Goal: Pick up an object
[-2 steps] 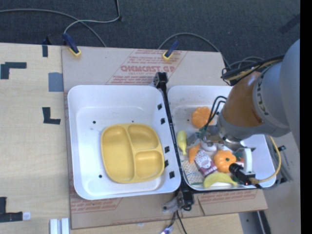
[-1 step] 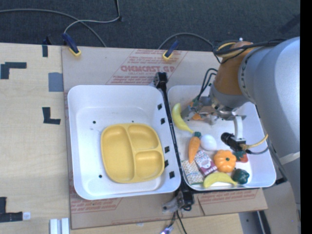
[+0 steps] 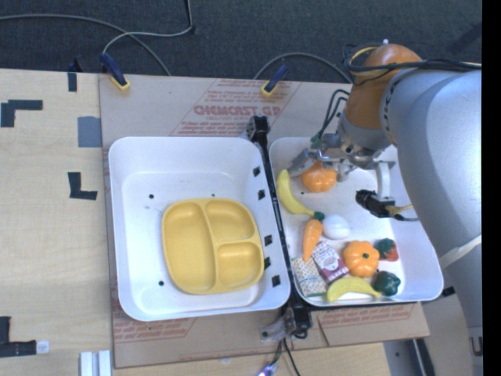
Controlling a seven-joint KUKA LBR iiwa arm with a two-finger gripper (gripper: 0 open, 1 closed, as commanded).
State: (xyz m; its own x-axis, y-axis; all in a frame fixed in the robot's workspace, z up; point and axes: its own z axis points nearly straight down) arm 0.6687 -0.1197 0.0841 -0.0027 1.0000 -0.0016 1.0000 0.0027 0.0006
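The gripper (image 3: pixel 319 165) hangs over the far end of the right bin (image 3: pixel 427 269), and an orange (image 3: pixel 318 180) sits between its fingers, clamped from both sides and held near the bin's back wall. Just left of the gripper and a little nearer the camera lies a banana (image 3: pixel 286 197), curving along the bin's left wall. Below the gripper, toward the camera, a white egg (image 3: pixel 337 227) rests beside a carrot (image 3: pixel 311 237). Further on the near side sit a small pumpkin (image 3: pixel 361 258), a red-and-green piece (image 3: pixel 386 249), a snack packet (image 3: pixel 330 263), a second banana (image 3: pixel 350 290) and a dark green piece (image 3: pixel 387 283). Well to the gripper's left, in the left bin (image 3: pixel 129 171), lies a yellow divided plate (image 3: pixel 213 244). The arm (image 3: pixel 438 131) comes in from the right.
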